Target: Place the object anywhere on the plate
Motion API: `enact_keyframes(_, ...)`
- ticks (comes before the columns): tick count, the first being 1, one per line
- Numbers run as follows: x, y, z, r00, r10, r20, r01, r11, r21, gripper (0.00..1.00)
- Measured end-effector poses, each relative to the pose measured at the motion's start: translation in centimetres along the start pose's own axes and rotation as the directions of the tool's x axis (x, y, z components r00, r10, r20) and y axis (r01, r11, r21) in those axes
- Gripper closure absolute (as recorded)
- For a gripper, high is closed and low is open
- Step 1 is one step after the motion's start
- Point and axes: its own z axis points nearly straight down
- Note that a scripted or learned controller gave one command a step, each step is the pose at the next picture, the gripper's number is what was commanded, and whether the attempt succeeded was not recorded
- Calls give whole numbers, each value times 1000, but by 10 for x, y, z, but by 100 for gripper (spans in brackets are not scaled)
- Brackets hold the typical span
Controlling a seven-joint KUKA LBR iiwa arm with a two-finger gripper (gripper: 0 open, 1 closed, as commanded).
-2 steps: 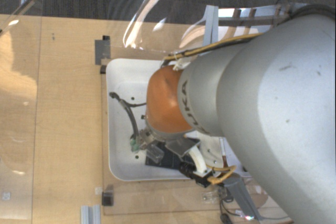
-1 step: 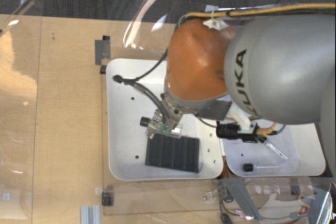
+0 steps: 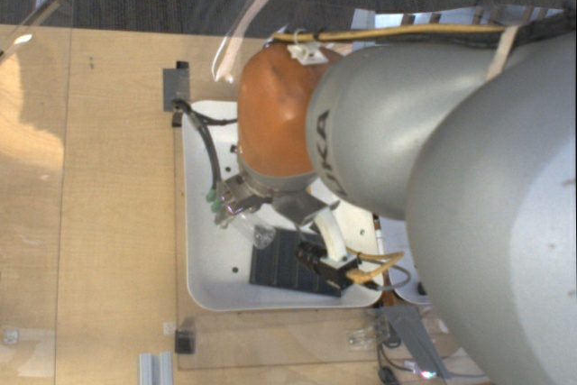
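Since the arm (image 3: 469, 194) sits closest to the lens and covers the right half of the scene, we have poor sight of the work area, and that is risk one: anything under that grey bulk goes unchecked. Below the orange band (image 3: 275, 117) the gripper (image 3: 236, 201) hangs low over the white bin (image 3: 200, 275), seen mostly from behind. We cannot tell whether the claw is apart, together or clamped on anything, so we do not count anything as held. Our best guess for the object is the small clear piece (image 3: 261, 235) on the bin floor, just under the gripper and just beside the upper left corner of the dark flat slab (image 3: 284, 264). It looks apart from the gripper, but the view is too tight to be sure. We take the slab as the likely plate, though we cannot confirm that. Failure modes: the clear piece is small and likely slick, so a closing grip could squirt it sideways or miss it. A descent slightly off could also hit the slab edge and shove it. The yellow cable (image 3: 379, 264) loops close over the slab's right end and could snag or drag it as the wrist turns. Further up, the black cable (image 3: 206, 149) runs along the bin's left wall near the gripper. That is a second snag risk on any move left toward the bench (image 3: 99, 221).
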Motion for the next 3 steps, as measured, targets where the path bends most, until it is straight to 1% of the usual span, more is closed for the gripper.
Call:
enact_keyframes(1,-10,-27,62,839,545,1,-545,839,3,100)
enact_keyframes(2,1,-4,-5,966,260,0,-260,966,-1,100)
enact_keyframes(3,-36,32,6,926,-378,1,378,926,-3,100)
